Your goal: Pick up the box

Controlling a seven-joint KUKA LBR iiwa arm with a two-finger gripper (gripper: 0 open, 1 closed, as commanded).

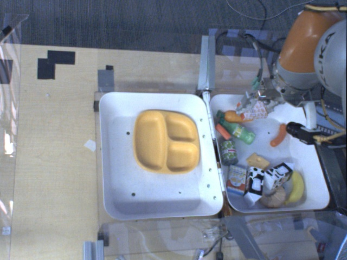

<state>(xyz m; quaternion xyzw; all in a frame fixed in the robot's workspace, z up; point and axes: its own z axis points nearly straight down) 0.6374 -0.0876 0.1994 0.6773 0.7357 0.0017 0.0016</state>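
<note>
Claw (259, 97) hung at the far edge of the right bin (320, 199); we saw a small white-and-red packet (254, 111) right at its tips, but we could not tell whether it was gripped. We found the box (237, 178) lying near that bin's front-left, beside the black-and-white carton (265, 179). Yellow tray (165, 141) sat in the left bin (116, 199).

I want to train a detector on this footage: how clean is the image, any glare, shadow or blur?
Camera view: soft even light; the yellow tray casts faint shadow in the left bin; clear panels at left and bottom reflect slightly; small items in the right bin look soft.
</note>
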